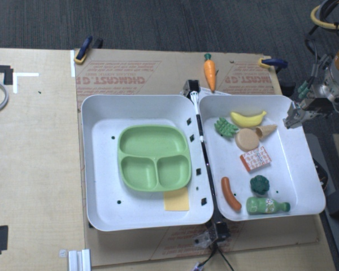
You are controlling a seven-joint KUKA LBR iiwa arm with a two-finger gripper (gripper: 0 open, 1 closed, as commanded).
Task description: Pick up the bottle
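A green bottle (266, 206) lies on its side near the front edge of the right bin (305, 151), its neck pointing right. My gripper (294, 119) hangs at the bin's far right rim, well behind the bottle and apart from it. Nothing is seen between its fingers.
In the right bin lie a banana (248, 117), a green leafy toy (226, 127), a tan round piece (248, 139), a cone (266, 131), a red-white packet (255, 159), broccoli (260, 184) and a sausage (230, 193). The left bin (96, 168) holds a green divided plate (155, 157) and a yellow card (176, 200). A carrot (209, 71) lies behind the bins.
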